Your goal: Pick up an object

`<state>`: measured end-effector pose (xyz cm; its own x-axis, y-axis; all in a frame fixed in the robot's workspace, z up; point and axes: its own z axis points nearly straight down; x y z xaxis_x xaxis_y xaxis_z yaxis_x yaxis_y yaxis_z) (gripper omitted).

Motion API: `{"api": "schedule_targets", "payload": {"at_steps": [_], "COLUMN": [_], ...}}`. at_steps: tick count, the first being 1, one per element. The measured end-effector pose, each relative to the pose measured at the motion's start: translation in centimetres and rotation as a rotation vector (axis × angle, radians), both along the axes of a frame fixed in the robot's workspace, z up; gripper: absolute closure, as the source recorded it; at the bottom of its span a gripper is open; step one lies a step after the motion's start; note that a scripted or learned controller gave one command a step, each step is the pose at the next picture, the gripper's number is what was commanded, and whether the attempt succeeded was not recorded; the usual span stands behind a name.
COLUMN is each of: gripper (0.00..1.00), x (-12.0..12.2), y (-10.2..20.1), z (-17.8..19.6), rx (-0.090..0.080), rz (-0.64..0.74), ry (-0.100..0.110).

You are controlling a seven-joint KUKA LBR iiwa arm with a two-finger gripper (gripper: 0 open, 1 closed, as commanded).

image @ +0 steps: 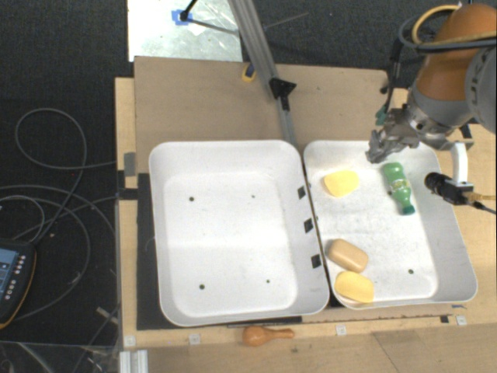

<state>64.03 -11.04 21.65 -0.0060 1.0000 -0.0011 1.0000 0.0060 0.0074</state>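
Hovering over the right bin's far edge, gripper point(380, 148) with nothing visibly between its fingers; we cannot tell whether they are parted or closed.
We note in the right bin point(454, 231) a green bottle point(397, 186) just below the gripper, a yellow piece point(341, 183) to its left, a tan block point(347, 255) and a second yellow piece point(354, 287) at the near edge. Left bin point(159, 231) alongside; a small orange object point(265, 334) lies on the bench in front.

Robotics lab: bench point(202, 99), twin white bins point(233, 231), floor cables point(46, 169), tripod point(248, 29).
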Motion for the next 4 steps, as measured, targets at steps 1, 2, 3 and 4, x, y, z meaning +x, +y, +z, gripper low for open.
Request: {"api": "schedule_targets", "payload": {"at_steps": [1,2,3,4], "gripper": [1.00,1.00,1.00,1.00], "x": [0.2,0.9,2.4,2.8], "y": [0.0,6.3,11.5,16.7], "z": [4.0,4.1,4.1,2.3], "rx": [0.000,0.003,0.002,0.003], "rz": [0.000,0.006,0.005,0.004], "ry": [0.001,0.004,0.003,0.007]}}
